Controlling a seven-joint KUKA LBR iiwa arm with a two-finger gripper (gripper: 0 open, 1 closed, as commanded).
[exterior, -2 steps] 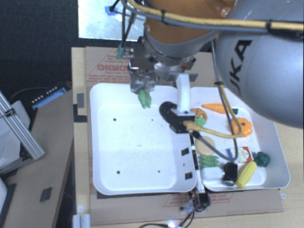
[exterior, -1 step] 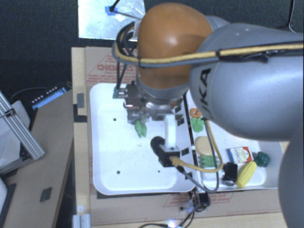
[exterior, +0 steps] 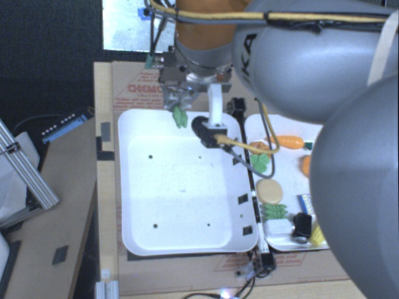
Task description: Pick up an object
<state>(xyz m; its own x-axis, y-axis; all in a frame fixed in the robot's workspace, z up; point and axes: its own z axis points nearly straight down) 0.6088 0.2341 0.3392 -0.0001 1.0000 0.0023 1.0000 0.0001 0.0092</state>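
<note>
The gripper [exterior: 178, 104] hangs at the far edge of the left bin [exterior: 181, 229], its metal fingers pinched on a small green piece [exterior: 181, 118] (limp, leaf-shaped). In the right bin [exterior: 279, 229] lie an orange carrot shape [exterior: 288, 142], a flat tan disc [exterior: 270, 191] and a black block [exterior: 302, 224].

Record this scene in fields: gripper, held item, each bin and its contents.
gripper: over the far edge of the left bin, fingers closed
held item: small green object, hanging between the fingers
left bin: white and shallow, below the gripper
right bin: partly hidden by the arm
right bin contents: orange carrot, green leafy piece, tan round disc, black object
task state: the green object looks lifted off the bin floor
</note>
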